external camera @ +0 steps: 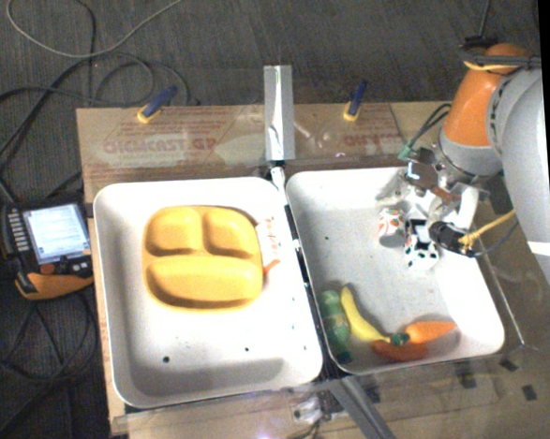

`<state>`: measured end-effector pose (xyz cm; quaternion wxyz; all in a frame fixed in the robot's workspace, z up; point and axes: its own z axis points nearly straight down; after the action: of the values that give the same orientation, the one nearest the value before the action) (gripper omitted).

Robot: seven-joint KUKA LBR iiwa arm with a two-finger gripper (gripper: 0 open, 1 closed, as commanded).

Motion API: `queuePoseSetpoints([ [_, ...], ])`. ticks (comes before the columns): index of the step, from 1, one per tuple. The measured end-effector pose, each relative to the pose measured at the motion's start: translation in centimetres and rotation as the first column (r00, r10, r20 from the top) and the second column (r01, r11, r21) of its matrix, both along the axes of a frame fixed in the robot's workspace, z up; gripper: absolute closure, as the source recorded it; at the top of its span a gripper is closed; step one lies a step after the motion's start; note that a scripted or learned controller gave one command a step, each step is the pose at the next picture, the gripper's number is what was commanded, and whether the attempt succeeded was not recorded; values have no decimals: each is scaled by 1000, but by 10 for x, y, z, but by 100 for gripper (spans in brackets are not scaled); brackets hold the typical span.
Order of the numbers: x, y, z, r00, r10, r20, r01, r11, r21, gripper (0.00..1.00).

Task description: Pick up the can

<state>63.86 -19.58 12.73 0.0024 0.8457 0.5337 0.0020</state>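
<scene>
A small white can with red-orange markings [391,224] sits in the upper middle of the right bin [349,199]. My gripper [421,239] hangs low over the bin just to the right of the can, close beside it. From this angle I cannot tell whether they touch. The grey arm with its orange band [474,106] comes in from the upper right.
A green cylindrical item [335,318], a yellow banana [361,319] and an orange carrot-like toy [417,337] lie along the right bin's front edge. A yellow divided plate [203,256] lies in the left bin [135,364]. A vertical post [279,110] stands behind the bins.
</scene>
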Motion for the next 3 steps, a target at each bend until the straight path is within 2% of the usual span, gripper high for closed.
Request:
queuePoseSetpoints([
  [1,-7,-1,-12,1000,18,20,-18,1000,-9,0],
  [2,2,-9,-16,1000,10,28,-10,1000,2,0],
  [3,1,-5,-17,999,33,32,-33,999,-11,0],
])
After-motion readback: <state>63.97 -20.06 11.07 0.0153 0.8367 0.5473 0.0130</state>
